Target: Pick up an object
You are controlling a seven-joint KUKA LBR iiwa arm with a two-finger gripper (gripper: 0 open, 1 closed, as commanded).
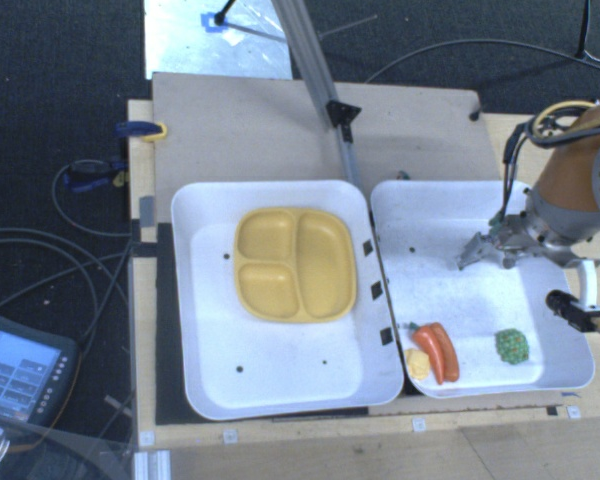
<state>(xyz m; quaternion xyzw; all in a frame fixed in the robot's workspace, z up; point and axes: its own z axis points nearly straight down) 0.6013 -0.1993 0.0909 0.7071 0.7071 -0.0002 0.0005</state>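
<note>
Robotics lab test bench

A plywood bench (280, 118) stands on dark carpet (50, 58), bearing two shallow white bins (280, 388) side by side. Loose cables (70, 258) trail over the floor to a handheld teach pendant (15, 363), well apart from the arm's fingers (477, 251). A metal camera pole (310, 58) rises behind the bins, and clamps (140, 128) grip the bench edge.

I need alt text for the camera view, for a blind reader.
A grey arm's pincer hovers over the right bin, apart from a red-orange toy, a yellow piece and a green ball. The left bin holds a yellow divided plate.
</note>
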